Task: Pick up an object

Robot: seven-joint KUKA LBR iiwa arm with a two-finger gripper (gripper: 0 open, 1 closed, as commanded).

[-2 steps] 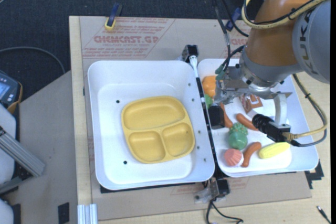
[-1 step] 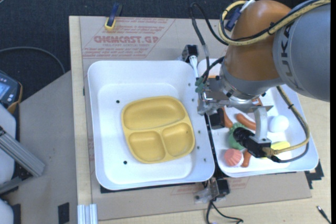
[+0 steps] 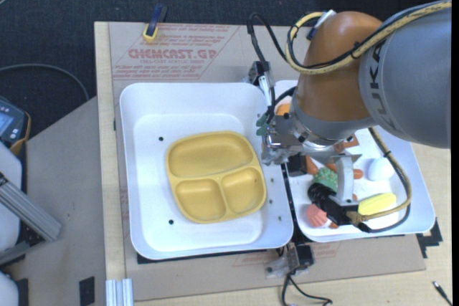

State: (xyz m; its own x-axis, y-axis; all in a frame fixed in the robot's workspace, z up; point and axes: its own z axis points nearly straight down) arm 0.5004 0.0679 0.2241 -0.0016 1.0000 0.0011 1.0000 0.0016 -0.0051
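My gripper point(image 3: 278, 148) hangs under the orange wrist band, low over the wall between the two bins, at the left edge of the right bin point(image 3: 419, 186). Small items lie in that bin close to it: an orange piece point(image 3: 313, 165), a green piece point(image 3: 328, 178), a pink piece point(image 3: 316, 215), a yellow banana-like piece point(image 3: 377, 203) and a white egg point(image 3: 378, 169). Another orange bit point(image 3: 284, 111) peeks out behind the wrist. The arm hides much of this bin. I see nothing held.
The left bin point(image 3: 136, 125) holds a yellow divided tray point(image 3: 214, 175) in its middle. A cardboard sheet point(image 3: 179, 54) lies under both bins. A small blue and yellow tool point(image 3: 153, 23) rests at the sheet's far edge.
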